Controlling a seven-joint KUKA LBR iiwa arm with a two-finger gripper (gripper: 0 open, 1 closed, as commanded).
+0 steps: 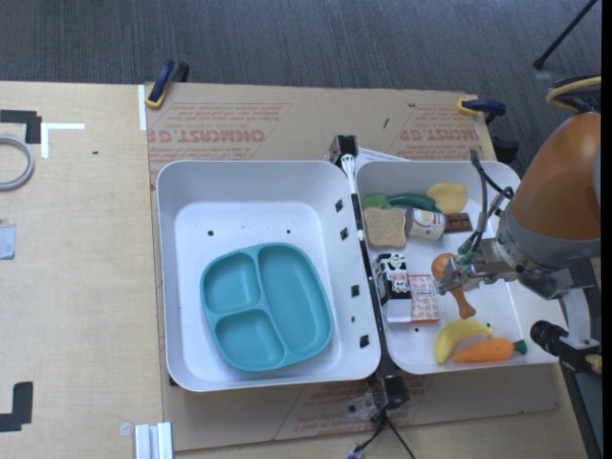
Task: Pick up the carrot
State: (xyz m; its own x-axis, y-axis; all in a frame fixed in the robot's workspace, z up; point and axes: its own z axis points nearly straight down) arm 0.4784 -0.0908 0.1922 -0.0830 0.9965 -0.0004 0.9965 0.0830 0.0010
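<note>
Carrot [484,351] lies at right bin's [507,299] near edge, touching banana [457,336]. End effector [457,273] hovers farther back; finger state cannot be told. Risk: descent catches banana instead.

Dark grey carpeted floor [287,22] beyond the far edge, streaked with pale window light at top right. Light wooden worktop [76,285] below, overlaid with brown printed cardboard [249,127], clamped at two far corners by blue-and-yellow clamps [167,79].
</note>
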